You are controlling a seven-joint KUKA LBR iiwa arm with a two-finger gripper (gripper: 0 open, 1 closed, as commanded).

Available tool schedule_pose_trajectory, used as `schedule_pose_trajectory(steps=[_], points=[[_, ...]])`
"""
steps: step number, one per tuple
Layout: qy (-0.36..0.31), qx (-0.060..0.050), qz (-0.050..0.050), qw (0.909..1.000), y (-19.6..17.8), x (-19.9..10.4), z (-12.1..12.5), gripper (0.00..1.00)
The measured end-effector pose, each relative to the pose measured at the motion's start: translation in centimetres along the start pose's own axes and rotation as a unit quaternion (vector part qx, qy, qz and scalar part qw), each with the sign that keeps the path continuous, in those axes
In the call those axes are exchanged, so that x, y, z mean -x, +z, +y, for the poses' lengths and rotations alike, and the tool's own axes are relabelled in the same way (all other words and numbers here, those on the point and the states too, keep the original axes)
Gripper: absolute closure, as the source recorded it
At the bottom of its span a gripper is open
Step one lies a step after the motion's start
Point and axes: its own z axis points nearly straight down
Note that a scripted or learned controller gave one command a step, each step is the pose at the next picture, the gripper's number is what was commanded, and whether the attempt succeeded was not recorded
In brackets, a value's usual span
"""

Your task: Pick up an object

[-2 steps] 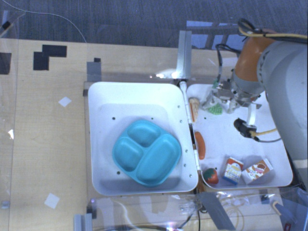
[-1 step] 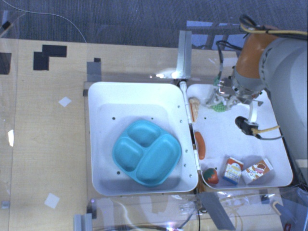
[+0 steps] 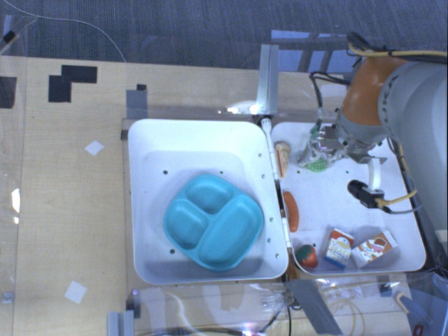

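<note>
My gripper [image 3: 317,151] hangs low over the far part of the right bin [image 3: 413,254], reaching in from the right. A small green object [image 3: 316,165] lies directly under its tip, partly hidden by it. I cannot make out whether the gripper touches it. A tan stick-shaped item [image 3: 282,158] lies just left of the gripper, along the bin's left wall. An orange-red sausage [image 3: 292,211] sits nearer along the same wall. At the front of the bin are a red and green fruit [image 3: 305,256] and two small cartons [image 3: 339,248] [image 3: 374,248].
The left bin [image 3: 150,152] holds a blue divided plate [image 3: 213,220]. A black fitting with a yellow cable [image 3: 367,192] hangs off the arm over the middle of the right bin. A metal post [image 3: 268,79] stands behind the divider between the bins.
</note>
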Motion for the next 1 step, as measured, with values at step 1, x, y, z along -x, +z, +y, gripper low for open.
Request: schedule_pose_trajectory(steps=[1], points=[[0.016,0.000,0.001,0.9999,-11.61,-5.64,-1.53,1.00]])
